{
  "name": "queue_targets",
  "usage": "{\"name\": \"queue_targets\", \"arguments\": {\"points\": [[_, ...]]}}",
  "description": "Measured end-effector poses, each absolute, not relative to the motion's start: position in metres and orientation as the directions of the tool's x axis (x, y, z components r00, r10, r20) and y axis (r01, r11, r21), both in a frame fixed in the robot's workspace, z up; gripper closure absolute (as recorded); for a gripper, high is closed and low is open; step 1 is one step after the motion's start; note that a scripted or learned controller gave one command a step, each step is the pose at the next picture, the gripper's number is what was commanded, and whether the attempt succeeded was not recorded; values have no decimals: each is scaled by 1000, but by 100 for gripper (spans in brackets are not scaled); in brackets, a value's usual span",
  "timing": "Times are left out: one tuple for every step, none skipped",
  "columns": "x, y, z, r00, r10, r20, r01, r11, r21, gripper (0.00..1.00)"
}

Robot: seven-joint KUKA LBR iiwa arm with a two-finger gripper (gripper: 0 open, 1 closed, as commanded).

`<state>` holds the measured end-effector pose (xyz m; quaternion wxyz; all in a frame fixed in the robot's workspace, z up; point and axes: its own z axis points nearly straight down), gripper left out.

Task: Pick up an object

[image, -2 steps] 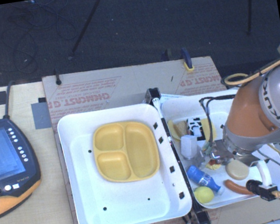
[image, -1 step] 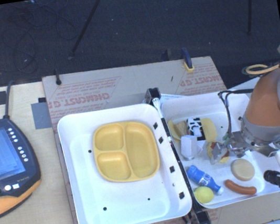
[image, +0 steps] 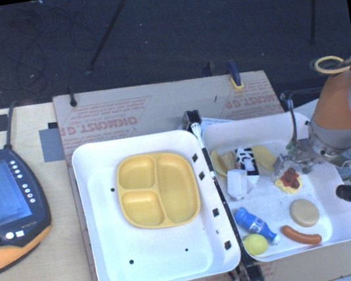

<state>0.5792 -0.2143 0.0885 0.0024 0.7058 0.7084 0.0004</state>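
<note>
1. Left of centre, the yellow divided plate (image: pixel 158 189) lies alone in the left bin (image: pixel 107 248); it is flat and broad, so I judge a two-finger grab there would likely slip off.
2. Right of centre, the right bin (image: pixel 349 224) is crowded: a white cup (image: pixel 237 184), a black-and-white toy (image: pixel 248 159), a blue bottle (image: pixel 252 222), a yellow ball (image: pixel 256 244), a sausage (image: pixel 302 235) and a tan disc (image: pixel 304 212); a descent could catch two neighbours at once or knock one aside.
3. At the right, the gripper (image: pixel 294 162) hangs just above a red-and-yellow piece (image: pixel 289 181); I cannot tell how far it is open, nor that it holds anything; the piece is small and low, so a closing could miss.
</note>
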Motion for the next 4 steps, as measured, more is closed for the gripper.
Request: {"name": "queue_targets", "arguments": {"points": [[647,-160,88,-7,1000,1,1000,7,4,0],[643,-136,89,6,1000,-5,1000,-6,1,0],[643,-131,90,10,1000,-14,1000,-10,2,0],[643,-127,100,4,1000,-8,1000,-4,0,100]]}}
